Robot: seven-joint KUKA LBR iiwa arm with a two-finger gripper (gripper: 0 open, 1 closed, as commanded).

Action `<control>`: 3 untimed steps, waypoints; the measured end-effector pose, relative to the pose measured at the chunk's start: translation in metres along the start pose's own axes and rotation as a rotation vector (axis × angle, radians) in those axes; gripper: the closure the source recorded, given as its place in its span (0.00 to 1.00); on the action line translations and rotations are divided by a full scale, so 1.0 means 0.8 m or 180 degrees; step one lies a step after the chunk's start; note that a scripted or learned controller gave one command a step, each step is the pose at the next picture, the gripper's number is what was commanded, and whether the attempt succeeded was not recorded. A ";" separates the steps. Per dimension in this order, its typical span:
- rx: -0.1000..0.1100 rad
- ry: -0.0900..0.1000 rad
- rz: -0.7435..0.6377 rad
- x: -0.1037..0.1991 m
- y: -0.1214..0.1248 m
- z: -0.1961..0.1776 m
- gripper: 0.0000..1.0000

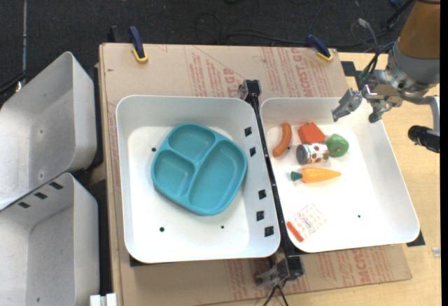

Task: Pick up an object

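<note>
In the right bin point(392, 220) lie a toy sausage point(281, 138), a red-orange block point(311, 133), a green round toy point(338, 145), a small can point(312, 153), an orange carrot point(316, 175) and a flat packet point(306, 221). My gripper point(362, 106) hangs open above the bin's back right rim, up and to the right of the green toy. Nothing sits between its two fingers point(344, 106).
The left bin point(133, 178) holds a teal divided plate point(200, 168). A black divider point(264, 171) runs between the bins. Two white tubs point(42, 129) stand off the bench to the left. Clamps point(138, 44) grip the board's back edge.
</note>
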State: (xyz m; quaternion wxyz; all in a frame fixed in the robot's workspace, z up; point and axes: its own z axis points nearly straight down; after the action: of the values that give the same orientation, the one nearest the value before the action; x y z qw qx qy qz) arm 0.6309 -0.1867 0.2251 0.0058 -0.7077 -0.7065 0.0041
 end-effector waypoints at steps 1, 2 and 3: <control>-0.0045 -0.0009 -0.0010 0.001 0.003 -0.011 0.00; -0.0027 -0.0004 -0.0002 0.002 -0.003 0.067 0.00; -0.0034 -0.0006 -0.0004 0.007 -0.005 0.146 0.00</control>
State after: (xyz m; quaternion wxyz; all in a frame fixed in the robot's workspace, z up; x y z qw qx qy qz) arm 0.6256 -0.1806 0.1084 0.0013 -0.7073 -0.7069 0.0009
